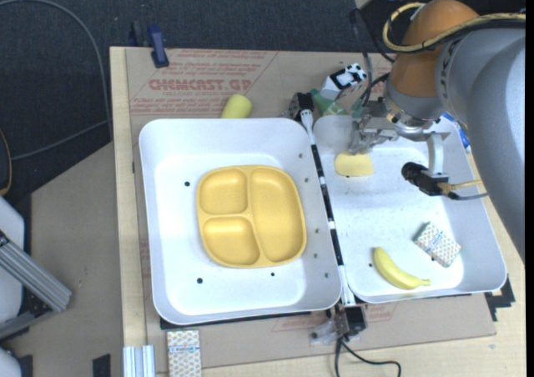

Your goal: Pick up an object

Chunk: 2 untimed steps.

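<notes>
1. Gripper (365, 135) hangs over the upper part of the right bin (371, 217), just up-frame of the block (354, 166). From this slant I cannot tell whether it is open or closed, nor whether it touches the block. Nothing can be seen held in it.
2. Seen from the gripper, the block lies just down-frame and a little to the left. It sits in the bin's upper left, close to the seam between the two bins. Its long axis runs roughly left to right across the frame. I judge that the coming move is a short drop onto it, with a slight shift left.
3. The block is pale yellow and matt with rounded corners, and looks soft like a sponge, though that is a guess. It lies flat on the white floor, apart from everything else.
4. A banana (399, 269) lies at the bin's lower middle, curved, its length also left to right. A patterned packet (438, 243) sits tilted at lower right. Both are well apart from the gripper.
5. In the left bin (167, 158), a yellow plate (250, 215) with three compartments rests at the centre, farther off.
6. A small yellow roll (237, 106) lies on the bench (192, 75) just above the left bin's rim.
</notes>
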Motion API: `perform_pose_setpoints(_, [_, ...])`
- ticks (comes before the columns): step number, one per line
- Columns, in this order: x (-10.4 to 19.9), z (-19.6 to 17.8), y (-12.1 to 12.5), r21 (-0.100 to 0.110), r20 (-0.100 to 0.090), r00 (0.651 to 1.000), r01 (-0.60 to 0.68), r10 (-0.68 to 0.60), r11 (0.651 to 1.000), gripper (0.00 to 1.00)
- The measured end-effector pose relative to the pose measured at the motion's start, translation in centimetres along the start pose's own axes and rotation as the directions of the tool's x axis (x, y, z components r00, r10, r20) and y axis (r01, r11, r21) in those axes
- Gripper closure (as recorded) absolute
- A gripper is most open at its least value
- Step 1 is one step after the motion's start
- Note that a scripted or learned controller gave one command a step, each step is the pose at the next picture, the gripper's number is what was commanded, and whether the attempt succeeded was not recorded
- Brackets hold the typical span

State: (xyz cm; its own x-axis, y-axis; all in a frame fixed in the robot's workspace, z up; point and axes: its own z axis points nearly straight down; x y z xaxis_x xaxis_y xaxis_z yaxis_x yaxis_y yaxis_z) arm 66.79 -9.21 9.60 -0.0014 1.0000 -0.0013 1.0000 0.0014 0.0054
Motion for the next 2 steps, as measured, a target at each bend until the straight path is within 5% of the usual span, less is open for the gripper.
perform_pose_setpoints(1, [0.0,0.0,0.0,0.0,0.0,1.0,0.0,0.0,1.0,0.0])
perform_pose_setpoints(2, [0.0,1.1,-0.2,0.007,-0.001,1.0,0.0,0.0,1.0,0.0])
